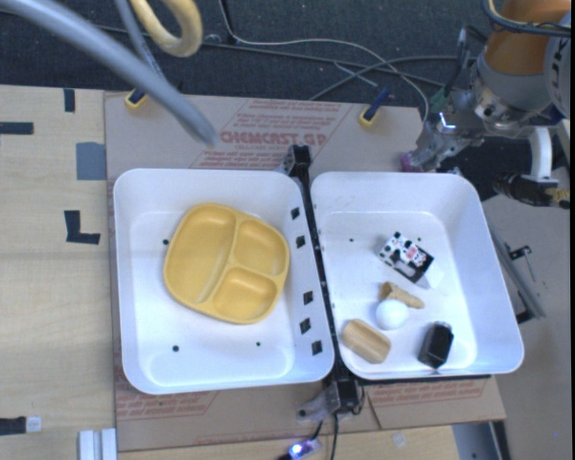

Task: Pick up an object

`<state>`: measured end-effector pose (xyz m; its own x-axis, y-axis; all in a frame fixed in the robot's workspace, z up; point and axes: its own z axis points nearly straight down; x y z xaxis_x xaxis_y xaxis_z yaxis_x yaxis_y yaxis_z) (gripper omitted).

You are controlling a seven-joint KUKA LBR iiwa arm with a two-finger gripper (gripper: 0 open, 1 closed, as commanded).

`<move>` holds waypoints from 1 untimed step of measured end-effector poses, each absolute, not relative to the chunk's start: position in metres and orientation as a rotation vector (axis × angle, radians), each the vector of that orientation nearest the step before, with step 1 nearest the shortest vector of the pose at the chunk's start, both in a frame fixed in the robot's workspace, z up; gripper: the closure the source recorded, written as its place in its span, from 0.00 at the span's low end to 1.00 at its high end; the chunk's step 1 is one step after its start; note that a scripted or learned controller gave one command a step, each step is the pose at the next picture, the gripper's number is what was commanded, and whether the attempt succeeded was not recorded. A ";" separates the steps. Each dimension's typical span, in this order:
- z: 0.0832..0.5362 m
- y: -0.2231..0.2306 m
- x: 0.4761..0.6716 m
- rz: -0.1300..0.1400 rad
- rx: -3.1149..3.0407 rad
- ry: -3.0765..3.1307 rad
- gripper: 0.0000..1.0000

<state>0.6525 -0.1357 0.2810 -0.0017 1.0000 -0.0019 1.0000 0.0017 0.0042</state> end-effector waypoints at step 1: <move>0.269 -0.089 0.620 -0.003 2.219 2.228 1.00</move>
